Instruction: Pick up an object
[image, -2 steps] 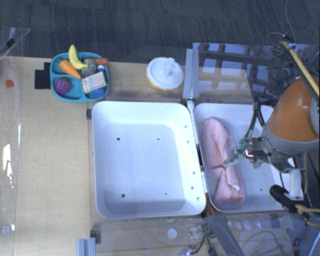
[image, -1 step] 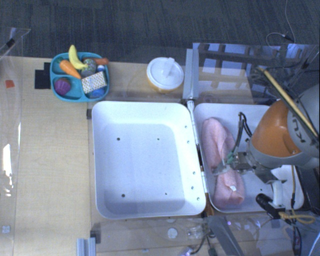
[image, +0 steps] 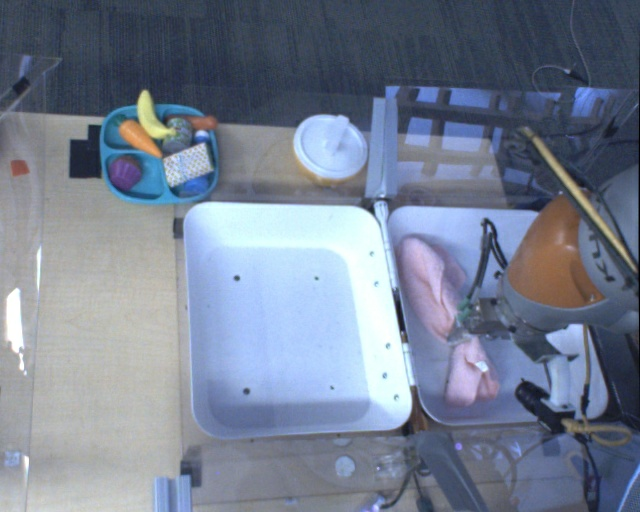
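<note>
Hand (image: 468, 322) apparently touching pink cloth (image: 436, 290)

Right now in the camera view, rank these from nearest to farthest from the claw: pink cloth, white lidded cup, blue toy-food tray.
1. Pink cloth: in the right bin, right beside the claw.
2. White lidded cup: on the bench behind the bins, up and to the left.
3. Blue toy-food tray: far left rear of the bench.

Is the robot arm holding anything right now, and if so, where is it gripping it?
Cannot tell. The end effector sits low over the pink cloth in the right bin, but its tip is hidden.
</note>
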